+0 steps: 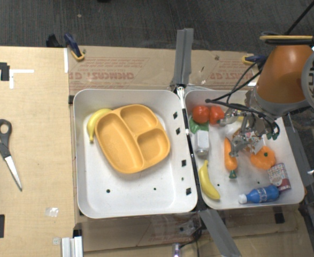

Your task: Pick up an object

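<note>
Over the right bin [296,159] the gripper [246,139] hangs low among the clutter, its metal fingers pointing down toward the carrot [230,157], which lies just below and to their left. Whether those fingers are spread or closed I cannot tell; wires and linkage hide the tips, and nothing is visibly held between them.

The carrot looks like the nearest candidate: a slim orange toy with a green stub at its lower end, probably hollow plastic, so light and stiff but smooth and likely to roll. A grip across its thick middle, square to its length, seems safest. Just right of it sits a small pumpkin [263,158], rounder and harder to span. A wrapped packet [279,175] beside it would crumple. The bottle [262,195] with a blue label lies along the near wall and could be taken across its body, though it may spin away. Two tomatoes [207,113] rest at the far end, and a banana [208,182] hugs the left wall, awkwardly close to it.

Beside all this, the left bin [92,197] holds a yellow divided plate [131,138].
</note>
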Robot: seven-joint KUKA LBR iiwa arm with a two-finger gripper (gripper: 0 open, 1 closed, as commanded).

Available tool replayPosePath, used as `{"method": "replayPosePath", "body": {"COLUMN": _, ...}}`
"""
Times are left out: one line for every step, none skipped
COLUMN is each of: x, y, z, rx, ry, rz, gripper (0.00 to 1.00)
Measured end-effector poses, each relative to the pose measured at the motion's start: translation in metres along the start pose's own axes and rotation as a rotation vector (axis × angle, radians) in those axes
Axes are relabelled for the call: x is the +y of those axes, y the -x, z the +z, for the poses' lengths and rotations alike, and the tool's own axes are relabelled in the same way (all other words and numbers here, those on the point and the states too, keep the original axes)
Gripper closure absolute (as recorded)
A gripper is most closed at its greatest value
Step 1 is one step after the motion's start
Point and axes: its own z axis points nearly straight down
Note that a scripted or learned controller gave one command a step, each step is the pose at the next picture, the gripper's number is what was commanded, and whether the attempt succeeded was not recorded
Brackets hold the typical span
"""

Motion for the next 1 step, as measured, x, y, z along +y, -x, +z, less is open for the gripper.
{"method": "replayPosePath", "body": {"x": 0.0112, "y": -0.0437, "z": 0.0158, "rx": 0.016, "ry": 0.003, "rz": 0.074, "gripper": 0.0}}
